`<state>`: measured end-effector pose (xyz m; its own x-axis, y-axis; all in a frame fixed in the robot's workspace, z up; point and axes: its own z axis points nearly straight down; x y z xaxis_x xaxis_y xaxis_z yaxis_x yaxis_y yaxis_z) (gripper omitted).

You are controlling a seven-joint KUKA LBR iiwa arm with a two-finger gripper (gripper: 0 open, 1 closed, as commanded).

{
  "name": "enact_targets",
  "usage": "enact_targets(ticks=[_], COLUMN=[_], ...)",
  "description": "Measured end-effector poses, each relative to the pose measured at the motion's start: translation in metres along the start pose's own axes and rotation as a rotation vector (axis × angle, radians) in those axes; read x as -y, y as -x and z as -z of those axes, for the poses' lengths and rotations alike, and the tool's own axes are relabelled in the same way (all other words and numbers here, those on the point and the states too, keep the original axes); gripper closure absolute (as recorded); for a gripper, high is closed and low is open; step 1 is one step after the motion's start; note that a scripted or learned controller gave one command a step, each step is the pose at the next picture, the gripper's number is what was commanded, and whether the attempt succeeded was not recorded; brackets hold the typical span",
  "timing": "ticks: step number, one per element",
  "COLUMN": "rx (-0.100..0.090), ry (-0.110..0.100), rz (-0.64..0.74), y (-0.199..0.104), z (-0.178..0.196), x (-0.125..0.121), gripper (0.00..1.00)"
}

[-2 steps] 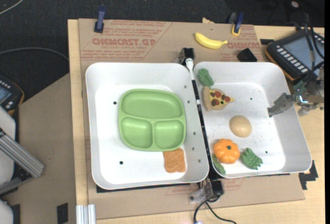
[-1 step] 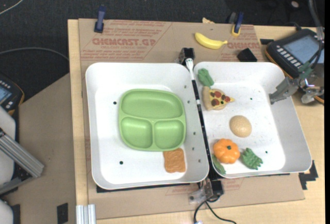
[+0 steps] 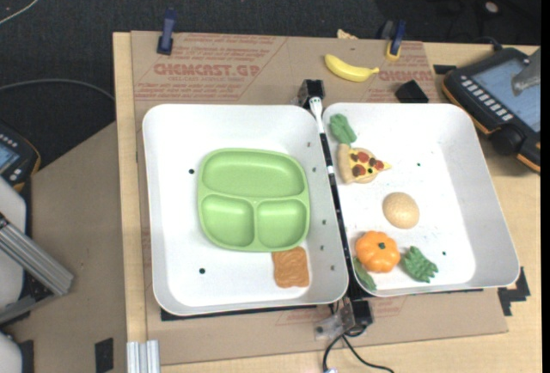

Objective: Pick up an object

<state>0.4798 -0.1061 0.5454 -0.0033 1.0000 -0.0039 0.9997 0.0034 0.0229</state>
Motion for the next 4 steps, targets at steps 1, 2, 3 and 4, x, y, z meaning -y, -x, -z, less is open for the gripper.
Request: enact_targets(ticks=[1,2,3,4], rx=[-0.001,-0.005,-0.005,-0.007], ry=[-0.016,-0.034,-0.029,-0.041], rz=[-0.002,-0.004,-0.004,-0.005], y=[0.000,-0.006,-0.010,-0.002], z=[0.001,-0.103,-0.159,-0.319], x=[0.000,0.003,0.004,0.011], gripper=[1.00,1.00,1.00,1.00])
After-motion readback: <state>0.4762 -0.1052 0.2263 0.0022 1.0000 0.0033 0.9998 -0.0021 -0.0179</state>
